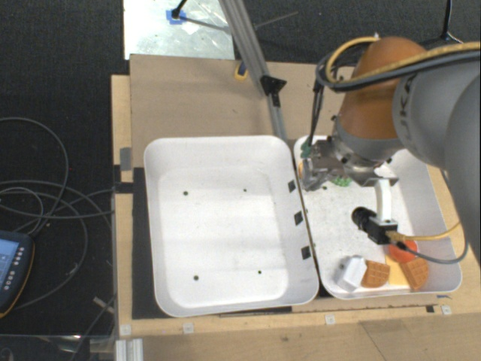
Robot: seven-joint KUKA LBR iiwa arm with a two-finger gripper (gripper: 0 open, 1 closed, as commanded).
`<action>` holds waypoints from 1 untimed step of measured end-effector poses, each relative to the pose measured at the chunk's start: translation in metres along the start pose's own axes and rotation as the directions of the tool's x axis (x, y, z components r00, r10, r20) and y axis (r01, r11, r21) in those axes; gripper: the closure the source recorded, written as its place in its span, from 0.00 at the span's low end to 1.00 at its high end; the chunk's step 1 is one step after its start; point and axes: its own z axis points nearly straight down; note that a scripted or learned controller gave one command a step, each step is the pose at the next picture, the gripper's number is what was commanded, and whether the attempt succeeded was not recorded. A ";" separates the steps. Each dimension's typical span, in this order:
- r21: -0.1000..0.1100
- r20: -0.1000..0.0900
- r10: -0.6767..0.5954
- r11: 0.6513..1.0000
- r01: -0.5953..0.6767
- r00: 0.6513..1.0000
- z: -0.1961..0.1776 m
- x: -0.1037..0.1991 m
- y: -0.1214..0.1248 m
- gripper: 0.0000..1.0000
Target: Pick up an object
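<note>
My gripper hangs over the far left corner of the right bin, close to the wall between the two bins. A small green object peeks out from under the wrist just to its right. Along the near edge of that bin lie a white and grey object, a tan waffle-like piece, an orange piece and a red piece. The arm's orange band and grey body cover the bin's far right part.
The left bin stands beside the right one, with black clips along their shared wall. A slanted metal pole crosses the bench behind the bins. Cables and a handheld screen lie on the floor at left.
</note>
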 end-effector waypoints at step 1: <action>0.001 0.001 0.001 1.000 -0.001 1.000 0.005 0.056 -0.001 1.00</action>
